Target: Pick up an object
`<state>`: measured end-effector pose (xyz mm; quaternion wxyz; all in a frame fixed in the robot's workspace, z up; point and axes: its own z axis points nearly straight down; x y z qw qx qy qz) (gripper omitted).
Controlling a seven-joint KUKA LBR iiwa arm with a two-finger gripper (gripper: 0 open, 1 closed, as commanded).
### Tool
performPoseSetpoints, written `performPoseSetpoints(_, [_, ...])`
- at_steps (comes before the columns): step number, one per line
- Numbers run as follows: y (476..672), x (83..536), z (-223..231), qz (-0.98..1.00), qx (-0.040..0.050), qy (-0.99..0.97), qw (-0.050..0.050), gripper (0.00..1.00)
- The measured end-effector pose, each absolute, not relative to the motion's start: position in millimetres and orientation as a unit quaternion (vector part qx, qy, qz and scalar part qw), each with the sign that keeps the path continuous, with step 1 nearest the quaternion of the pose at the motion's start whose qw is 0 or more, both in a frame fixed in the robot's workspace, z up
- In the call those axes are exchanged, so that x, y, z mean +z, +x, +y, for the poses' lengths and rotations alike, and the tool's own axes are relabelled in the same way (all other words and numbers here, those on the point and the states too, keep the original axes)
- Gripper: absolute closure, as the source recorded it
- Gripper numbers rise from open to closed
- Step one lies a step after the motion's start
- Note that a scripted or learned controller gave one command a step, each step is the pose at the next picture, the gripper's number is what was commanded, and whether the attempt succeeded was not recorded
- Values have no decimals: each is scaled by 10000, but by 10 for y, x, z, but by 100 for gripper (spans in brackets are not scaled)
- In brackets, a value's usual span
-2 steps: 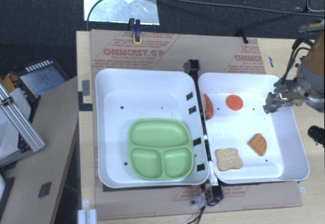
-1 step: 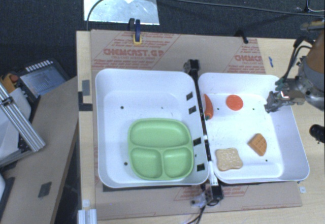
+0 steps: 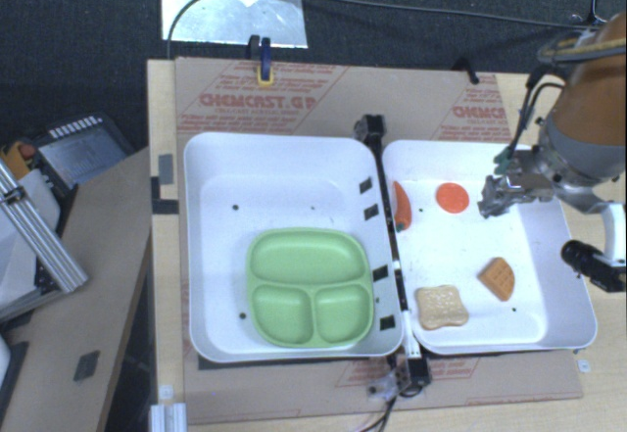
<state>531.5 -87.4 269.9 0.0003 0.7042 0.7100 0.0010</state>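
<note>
Hovering over the right bin (image 3: 558, 322), end effector (image 3: 487, 205) empty, finger state impossible to tell. Just left: orange disc (image 3: 452, 197). Below: waffle piece (image 3: 498, 277), toast slice (image 3: 441, 306).

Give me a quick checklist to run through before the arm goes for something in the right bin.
1. Targets present in the right bin: red round slice, orange waffle piece, toast piece, orange-red piece by the divider: ok.
2. Hand over the right bin: ok.
3. Nearest target, the red round slice, lies apart from the others: ok.
4. Nothing seen in the hand: ok.
5. Hand open or shut: cannot tell.
6. Orange-red piece has room on its divider side: not ok, it lies against the wall.
</note>
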Motion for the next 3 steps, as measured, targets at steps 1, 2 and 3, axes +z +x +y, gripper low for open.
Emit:
performPoseSetpoints(1, [5244, 2539, -374, 7100, 8, 7042, -3, 100])
performPoseSetpoints(2, [5263, 2391, 111, 7096, 4, 7046, -3, 100])
performPoseSetpoints(3, [5312, 2294, 669, 7107, 9, 7035, -3, 100])
